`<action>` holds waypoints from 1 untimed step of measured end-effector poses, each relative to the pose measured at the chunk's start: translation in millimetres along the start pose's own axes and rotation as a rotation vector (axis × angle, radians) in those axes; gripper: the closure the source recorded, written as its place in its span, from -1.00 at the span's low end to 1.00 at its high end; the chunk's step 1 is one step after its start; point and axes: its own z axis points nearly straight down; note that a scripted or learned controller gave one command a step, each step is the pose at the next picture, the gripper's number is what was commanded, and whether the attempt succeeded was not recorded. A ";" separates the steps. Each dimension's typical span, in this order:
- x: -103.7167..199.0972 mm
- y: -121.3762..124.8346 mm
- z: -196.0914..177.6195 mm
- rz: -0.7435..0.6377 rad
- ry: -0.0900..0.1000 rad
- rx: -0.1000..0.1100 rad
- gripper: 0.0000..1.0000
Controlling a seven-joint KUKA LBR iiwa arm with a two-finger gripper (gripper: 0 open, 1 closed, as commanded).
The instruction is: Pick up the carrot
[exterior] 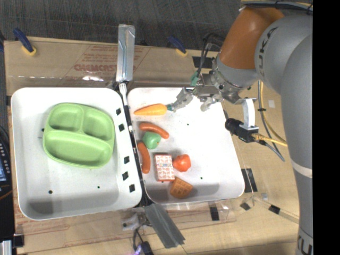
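The orange carrot (150,110) lies in the right bin (212,142) at its far left corner, its green stem end pointing right. My gripper (189,106) hangs just right of it, open. The left fingertip (175,105) is at the carrot's stem end and the other finger (205,104) stands farther right. Nothing sits between the fingers; the carrot rests on the bin floor beside them.
Nearer in the right bin lie a red sausage (154,129), a green pepper (151,141), a second sausage (144,157), a small carton (164,167), a tomato (182,163) and a brown piece (181,188). A green divided plate (79,134) sits in the left bin (32,190).
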 end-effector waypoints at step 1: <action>21.9 46.5 80.9 0.050 0.000 0.001 -1.00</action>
